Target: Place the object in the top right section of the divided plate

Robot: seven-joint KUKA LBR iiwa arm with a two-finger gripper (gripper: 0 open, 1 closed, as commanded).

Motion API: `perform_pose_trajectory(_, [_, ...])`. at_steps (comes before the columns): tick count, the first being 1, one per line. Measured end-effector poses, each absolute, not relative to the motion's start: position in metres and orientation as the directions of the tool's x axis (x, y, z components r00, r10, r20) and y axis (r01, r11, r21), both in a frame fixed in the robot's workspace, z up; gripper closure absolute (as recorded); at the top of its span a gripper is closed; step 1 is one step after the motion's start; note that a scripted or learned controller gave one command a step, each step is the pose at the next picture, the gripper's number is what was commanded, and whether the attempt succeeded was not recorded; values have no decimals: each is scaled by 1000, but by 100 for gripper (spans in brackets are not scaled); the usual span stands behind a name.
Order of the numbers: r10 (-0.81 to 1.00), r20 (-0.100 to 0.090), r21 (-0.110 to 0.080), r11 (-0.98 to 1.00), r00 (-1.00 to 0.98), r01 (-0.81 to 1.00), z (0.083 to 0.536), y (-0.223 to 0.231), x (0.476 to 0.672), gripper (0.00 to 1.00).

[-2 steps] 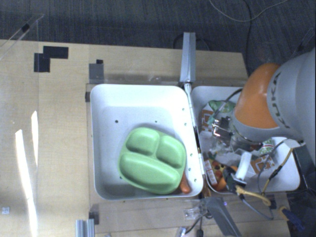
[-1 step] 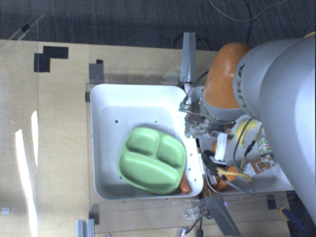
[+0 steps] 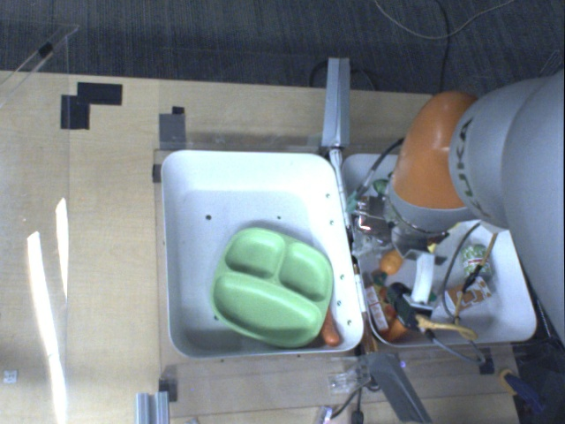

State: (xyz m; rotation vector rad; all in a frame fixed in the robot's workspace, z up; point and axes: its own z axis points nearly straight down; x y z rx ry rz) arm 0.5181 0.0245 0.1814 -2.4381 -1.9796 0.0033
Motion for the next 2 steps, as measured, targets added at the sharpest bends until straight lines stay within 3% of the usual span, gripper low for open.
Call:
perform_pose_trajectory(1, [984,0,-1,-181,181,984,182,-66,489,100])
perform_pose_trajectory(2, [963,0,-1,-268,268,963,182,9,489,100])
